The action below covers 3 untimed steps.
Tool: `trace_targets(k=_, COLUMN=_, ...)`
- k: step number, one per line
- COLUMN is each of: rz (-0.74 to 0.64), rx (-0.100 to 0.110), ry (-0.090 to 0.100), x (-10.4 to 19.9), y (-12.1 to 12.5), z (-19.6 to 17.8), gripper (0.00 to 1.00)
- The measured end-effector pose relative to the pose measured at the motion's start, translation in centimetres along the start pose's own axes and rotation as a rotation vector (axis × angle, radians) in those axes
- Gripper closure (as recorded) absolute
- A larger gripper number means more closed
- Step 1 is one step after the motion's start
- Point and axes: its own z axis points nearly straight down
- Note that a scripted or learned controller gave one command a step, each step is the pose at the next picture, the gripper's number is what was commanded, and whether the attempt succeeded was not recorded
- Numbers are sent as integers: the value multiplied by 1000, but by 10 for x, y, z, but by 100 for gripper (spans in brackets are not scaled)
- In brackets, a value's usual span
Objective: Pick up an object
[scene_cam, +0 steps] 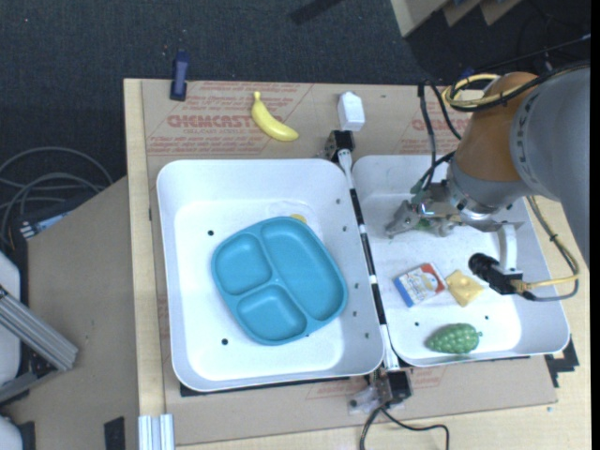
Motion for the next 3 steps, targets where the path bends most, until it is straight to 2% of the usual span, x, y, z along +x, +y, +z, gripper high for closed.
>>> trace_targets(k=1, rz=-1, rx=0, ry=0, x=-15, y=57, z=0, gripper=0)
trace_targets(k=2, rz=-2, rx=-3, ry=-2, x=-15, y=58, z=-11, gripper=100)
trace_targets(k=3, rz=-1, rx=-2, ry=2, x=67, y=31, z=-101, gripper=100)
